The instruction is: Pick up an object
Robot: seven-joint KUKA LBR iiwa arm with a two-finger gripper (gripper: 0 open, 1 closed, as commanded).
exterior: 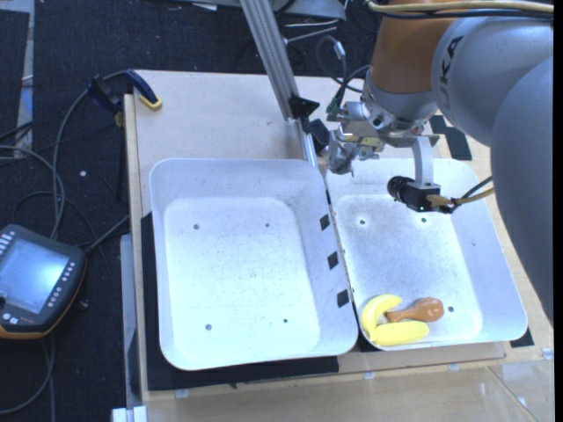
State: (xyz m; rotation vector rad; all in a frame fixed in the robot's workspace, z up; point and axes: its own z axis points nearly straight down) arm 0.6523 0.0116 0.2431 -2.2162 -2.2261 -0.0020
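Your claw (352, 158) hovers at the right bin's (493, 262) upper edge, its state impossible to tell; the banana (390, 321) and brown object (419, 309) lie untouched at lower centre-right, awaiting pickup

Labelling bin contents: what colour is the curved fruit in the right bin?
Yellow banana, in the camera view.

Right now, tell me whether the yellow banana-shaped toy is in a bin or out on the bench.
In. The yellow banana-shaped toy lies in the right white bin, at its near-left corner, against a brown drumstick-shaped toy.
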